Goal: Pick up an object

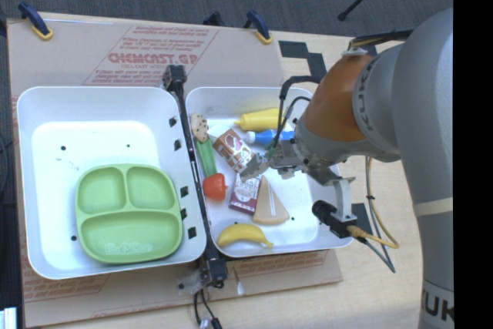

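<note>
The right bin [304, 236] holds several toy foods. A yellow bottle [259, 119] lies at the back, with a blue item [266, 138] just below it. A brown snack packet [232, 149] and a dark red box [244, 198] lie mid-bin. A pale cheese wedge [271, 207] sits beside the box and a banana [243, 236] lies by the front wall. Along the left wall are a green cucumber [206, 158], a red pepper [215, 186] and a cookie [200, 125]. My gripper [257, 166] hangs low between the snack packet and the red box, close above them.
The left bin [46, 112] holds a green divided plate [128, 213]. The grey arm with its orange band [343, 100] covers the right bin's right side. A black fitting [331, 216] with cables overhangs that bin's front right corner. Clamps [260, 27] hold the cardboard at the back.
</note>
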Motion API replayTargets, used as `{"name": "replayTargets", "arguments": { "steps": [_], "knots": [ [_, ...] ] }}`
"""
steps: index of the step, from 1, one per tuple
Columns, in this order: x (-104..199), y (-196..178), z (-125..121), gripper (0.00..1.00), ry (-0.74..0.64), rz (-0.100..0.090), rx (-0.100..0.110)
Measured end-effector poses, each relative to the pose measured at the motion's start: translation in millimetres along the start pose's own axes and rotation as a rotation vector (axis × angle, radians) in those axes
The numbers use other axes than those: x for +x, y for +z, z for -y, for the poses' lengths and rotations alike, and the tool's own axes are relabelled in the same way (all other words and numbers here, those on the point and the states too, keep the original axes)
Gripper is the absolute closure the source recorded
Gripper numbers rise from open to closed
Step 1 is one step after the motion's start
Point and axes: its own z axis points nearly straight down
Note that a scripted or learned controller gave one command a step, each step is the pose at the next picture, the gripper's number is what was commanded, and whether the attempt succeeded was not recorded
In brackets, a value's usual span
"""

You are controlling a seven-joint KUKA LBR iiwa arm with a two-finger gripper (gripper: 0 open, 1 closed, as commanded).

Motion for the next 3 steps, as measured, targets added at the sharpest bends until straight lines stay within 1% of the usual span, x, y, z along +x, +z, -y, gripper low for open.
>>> {"name": "replayTargets", "arguments": {
  "steps": [1, 2, 3],
  "knots": [
    [0.2, -10.2, -0.8, 1.00, -0.003, 0.000, 0.000],
    [0.2, -10.2, -0.7, 0.00, -0.004, 0.001, 0.000],
    [25.0, 25.4, 46.8, 0.00, 0.014, 0.008, -0.023]
  ]
}}
